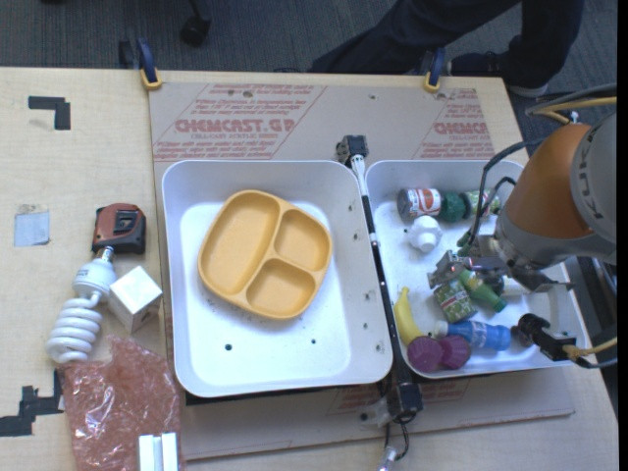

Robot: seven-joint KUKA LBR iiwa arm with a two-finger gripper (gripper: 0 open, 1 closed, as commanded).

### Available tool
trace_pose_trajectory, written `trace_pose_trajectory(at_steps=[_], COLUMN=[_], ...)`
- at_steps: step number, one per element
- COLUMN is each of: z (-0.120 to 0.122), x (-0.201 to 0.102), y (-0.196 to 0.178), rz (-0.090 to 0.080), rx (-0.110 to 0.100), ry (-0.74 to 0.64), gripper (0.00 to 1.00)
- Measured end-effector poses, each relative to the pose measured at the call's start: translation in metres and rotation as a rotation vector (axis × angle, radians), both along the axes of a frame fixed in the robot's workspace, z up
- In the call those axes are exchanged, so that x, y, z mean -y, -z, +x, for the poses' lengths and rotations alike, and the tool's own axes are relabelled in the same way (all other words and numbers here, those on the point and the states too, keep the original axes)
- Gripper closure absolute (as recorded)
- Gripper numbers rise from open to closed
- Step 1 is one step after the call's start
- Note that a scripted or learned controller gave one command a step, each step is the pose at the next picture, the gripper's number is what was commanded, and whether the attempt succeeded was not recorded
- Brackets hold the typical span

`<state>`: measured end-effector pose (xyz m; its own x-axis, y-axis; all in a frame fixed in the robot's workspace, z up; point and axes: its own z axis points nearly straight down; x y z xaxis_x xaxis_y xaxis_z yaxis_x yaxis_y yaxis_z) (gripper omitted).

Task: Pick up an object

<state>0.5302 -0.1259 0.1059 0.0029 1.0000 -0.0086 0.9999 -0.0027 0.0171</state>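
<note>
Low over the right bin point(385, 263), the claw point(461, 268) is seen among the clutter, touching a green packet point(454, 300); whether its fingers are parted or closed cannot be told, and nothing is shown gripped between them. Just beside it lie a green bottle point(488, 293), a white ball point(425, 230) and a red-labelled can point(422, 202). Nearer the front rim are a banana point(404, 317), a purple object point(439, 352) and a blue bottle point(481, 337). In the left bin point(285, 366) a yellow divided plate point(265, 253) is held
</note>
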Motion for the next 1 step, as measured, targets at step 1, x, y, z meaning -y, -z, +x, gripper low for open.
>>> trace_pose_trajectory(at_steps=[1], z=[0.0007], x=[0.0005], y=[-0.0105], rz=[0.001], rx=[-0.001], ry=[0.0], gripper=[1.0])
